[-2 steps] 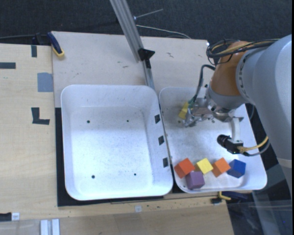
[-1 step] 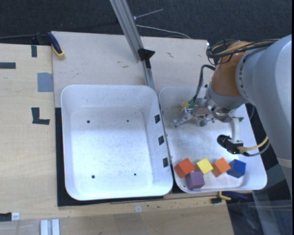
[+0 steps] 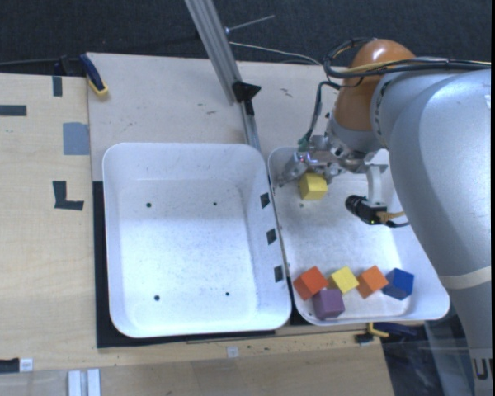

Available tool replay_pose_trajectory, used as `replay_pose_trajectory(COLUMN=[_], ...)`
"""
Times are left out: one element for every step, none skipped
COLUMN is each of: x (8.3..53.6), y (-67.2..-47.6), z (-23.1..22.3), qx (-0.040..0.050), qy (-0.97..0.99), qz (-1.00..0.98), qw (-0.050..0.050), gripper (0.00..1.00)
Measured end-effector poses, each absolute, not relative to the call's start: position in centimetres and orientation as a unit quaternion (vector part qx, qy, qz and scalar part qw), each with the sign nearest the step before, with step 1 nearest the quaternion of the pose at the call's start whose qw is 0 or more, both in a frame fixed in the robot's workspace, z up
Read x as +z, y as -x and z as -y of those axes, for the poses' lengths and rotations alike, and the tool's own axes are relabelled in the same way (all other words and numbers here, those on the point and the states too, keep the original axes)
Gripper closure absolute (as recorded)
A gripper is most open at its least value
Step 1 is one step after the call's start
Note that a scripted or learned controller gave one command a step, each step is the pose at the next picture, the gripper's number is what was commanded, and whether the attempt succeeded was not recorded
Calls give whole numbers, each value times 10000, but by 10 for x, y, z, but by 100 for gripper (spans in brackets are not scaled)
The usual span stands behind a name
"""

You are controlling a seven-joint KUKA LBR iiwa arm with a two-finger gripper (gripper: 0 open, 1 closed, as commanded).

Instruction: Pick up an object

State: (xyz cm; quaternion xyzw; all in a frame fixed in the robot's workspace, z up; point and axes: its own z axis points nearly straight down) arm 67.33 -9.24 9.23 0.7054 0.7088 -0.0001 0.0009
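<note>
The left bin (image 3: 190, 238) is seen beside the right bin (image 3: 359, 246). The grey arm (image 3: 445, 155) is reached in over the right bin's far edge. The gripper (image 3: 311, 174) is placed near that bin's far left corner, and a yellow cube (image 3: 313, 187) is seen pinched between its fingers, directly beneath it. Five more cubes (image 3: 351, 285) are clustered along the near edge. A straight lift is judged the remaining move
</note>
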Motion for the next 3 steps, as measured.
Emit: replay_pose_trajectory(x=[198, 87, 102], y=[-676, -671, -674], z=[83, 104, 102], qx=[25, -39, -24], qy=[-7060, -7070, -7058], qz=[-7082, -7072, -7084], qw=[29, -30, -2], gripper=[0, 0, 100])
